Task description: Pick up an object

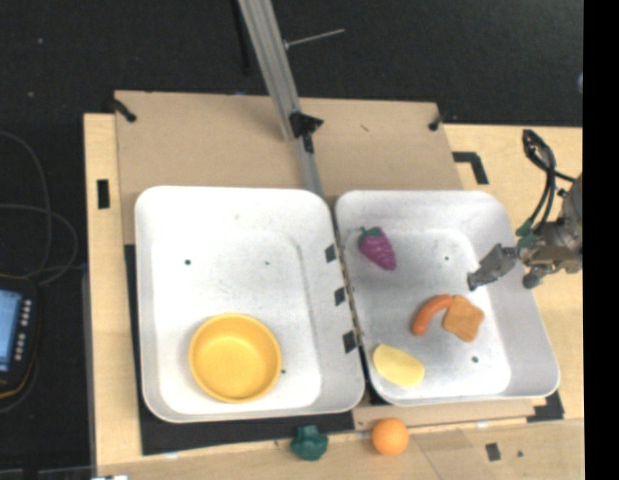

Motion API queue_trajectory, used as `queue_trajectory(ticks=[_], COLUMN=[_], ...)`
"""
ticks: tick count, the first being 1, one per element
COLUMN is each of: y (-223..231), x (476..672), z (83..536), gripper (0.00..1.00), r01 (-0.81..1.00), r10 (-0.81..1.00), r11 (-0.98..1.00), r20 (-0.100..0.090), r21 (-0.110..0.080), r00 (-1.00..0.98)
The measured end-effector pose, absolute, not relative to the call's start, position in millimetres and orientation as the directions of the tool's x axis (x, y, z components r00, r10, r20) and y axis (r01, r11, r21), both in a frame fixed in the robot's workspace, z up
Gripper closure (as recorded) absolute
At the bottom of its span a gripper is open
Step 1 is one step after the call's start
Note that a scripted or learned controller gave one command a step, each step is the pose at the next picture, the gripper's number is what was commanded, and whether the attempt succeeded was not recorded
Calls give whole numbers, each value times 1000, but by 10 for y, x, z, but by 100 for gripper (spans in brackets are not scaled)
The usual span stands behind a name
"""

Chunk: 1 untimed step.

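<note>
The right bin (489, 213) holds a purple bunch of grapes (377, 248), an orange carrot-like piece (430, 314), a brown bread-like piece (464, 319) touching it, and a pale yellow lump (399, 366) near the front. My gripper (504, 280) hangs over the bin's right side, just above and right of the brown piece. It is open, one finger (488, 267) slanting down-left and the other near the bin's right rim, with nothing between them.
In the left bin (189, 228), a yellow bowl (235, 357) rests near the front. An orange ball (389, 436) and a small green object (309, 443) lie on the bench in front of the bins. A metal pole (279, 78) rises behind the divider.
</note>
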<state>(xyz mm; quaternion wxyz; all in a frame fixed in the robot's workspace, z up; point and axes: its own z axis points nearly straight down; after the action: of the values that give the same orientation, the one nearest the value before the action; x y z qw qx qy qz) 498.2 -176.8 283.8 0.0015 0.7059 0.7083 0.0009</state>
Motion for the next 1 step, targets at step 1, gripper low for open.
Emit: queue_trajectory(ticks=[1], y=[-1770], x=[4982], z=[2838], gripper=[0], r01=[1000], r10=[1000], r11=[2], r20=[-1], r21=[3], r00=[-2])
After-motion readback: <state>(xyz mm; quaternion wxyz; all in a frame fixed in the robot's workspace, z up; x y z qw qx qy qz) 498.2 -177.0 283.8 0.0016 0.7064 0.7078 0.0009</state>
